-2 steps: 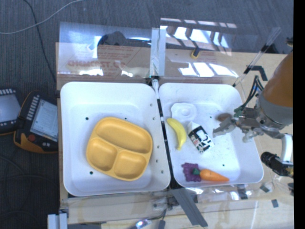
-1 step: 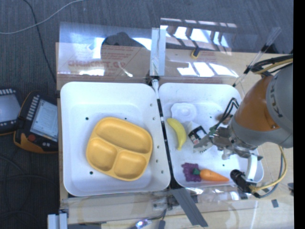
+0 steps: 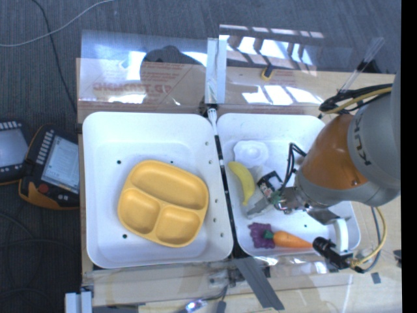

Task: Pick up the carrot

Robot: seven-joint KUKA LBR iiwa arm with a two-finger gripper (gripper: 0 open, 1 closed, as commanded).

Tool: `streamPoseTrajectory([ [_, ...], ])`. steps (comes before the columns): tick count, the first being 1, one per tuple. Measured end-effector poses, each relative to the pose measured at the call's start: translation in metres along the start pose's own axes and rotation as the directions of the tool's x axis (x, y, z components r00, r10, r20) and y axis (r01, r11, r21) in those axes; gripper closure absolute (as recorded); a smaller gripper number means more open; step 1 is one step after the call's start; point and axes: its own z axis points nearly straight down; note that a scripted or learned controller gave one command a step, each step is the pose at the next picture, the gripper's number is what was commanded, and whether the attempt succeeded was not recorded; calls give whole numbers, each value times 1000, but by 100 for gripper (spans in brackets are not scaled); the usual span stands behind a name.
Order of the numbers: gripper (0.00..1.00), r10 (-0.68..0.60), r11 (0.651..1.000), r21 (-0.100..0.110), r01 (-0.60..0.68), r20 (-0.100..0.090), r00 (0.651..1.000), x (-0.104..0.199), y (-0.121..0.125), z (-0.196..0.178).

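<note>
The orange carrot [image 3: 291,240] lies flat near the front edge of the right bin [image 3: 287,124], its thick end touching a purple bunch of grapes [image 3: 262,235]. My gripper [image 3: 262,193] hangs above and to the left of the carrot, just right of a yellow banana [image 3: 244,178]. Its fingers stand spread apart with nothing between them. The carrot is a short way in front of the lower finger and is not touched.
A white cup-like object [image 3: 251,152] sits at the back of the right bin behind the banana. The left bin [image 3: 104,135] holds a yellow divided plate [image 3: 163,203]. The arm's orange wrist [image 3: 332,158] covers the right bin's right side. A pendant [image 3: 52,168] lies off the bench at left.
</note>
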Motion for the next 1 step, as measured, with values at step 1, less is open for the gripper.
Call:
streamPoseTrajectory([
  [1, 0, 298, 954, 10, -298, 0, 955, 1, 0, -197],
])
